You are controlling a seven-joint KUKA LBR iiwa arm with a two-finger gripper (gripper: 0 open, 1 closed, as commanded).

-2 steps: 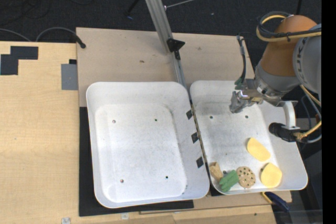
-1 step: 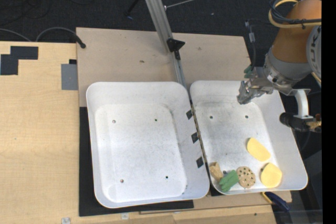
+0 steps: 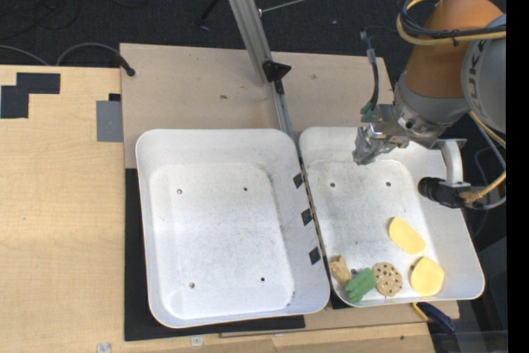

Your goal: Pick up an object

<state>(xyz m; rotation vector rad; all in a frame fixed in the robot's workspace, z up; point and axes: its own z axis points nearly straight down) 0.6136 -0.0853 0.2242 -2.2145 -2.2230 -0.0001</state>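
The pale wooden desk (image 3: 58,178) spreads out far to the left of the fingers, with dark rectangular patches along its upper edge. Next comes the large shallow white plastic bin (image 3: 165,153), lying to the left of the fingers and lower in the view. A slanted grey aluminium rail (image 3: 244,4) rises behind it, up and to the left of the fingers, ending in a black bracket near the seam between the two bins.

The second shallow white plastic bin (image 3: 318,145) sits directly beneath the fingers. The fingers (image 3: 368,151) hang over this bin's upper part, near its far rim, pointing down; whether they are apart or together cannot be told from this angle, and nothing is seen between them.

The objects to pick lie well below the fingers, along the near edge of this bin. From the left: a small tan crumbly lump (image 3: 339,268), a green leafy plastic piece (image 3: 360,285) just beside it, a round brown speckled cookie (image 3: 386,279) touching the green piece, and two yellow oval slices, one (image 3: 407,236) higher and one (image 3: 427,275) nearer the rim.

To the right of the fingers, the grey arm with its orange band (image 3: 450,37) leans in.
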